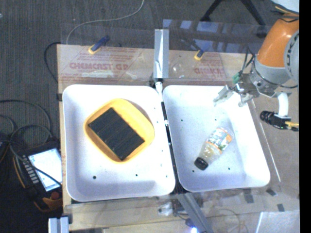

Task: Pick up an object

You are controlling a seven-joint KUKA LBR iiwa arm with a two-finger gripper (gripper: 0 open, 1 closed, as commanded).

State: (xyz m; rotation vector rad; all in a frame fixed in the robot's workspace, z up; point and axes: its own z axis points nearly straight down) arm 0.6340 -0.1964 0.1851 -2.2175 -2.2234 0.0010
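Note:
A small clear bottle [214, 148] with a black cap and an orange label lies on its side in the right bin [189, 106], cap toward the near left. A yellow dish with a dark ribbed square in it [118, 129] rests in the left bin [77, 106]. My gripper [231, 95] hangs over the far right corner of the right bin, well above and beyond the bottle. Its two fingers [221, 95] are spread apart with nothing between them.
A metal divider post [160, 57] stands between the bins at the back. A clear sheet with yellow clamps [98, 44] lies behind the bins. Cables and a tablet [41, 166] sit on the floor at left.

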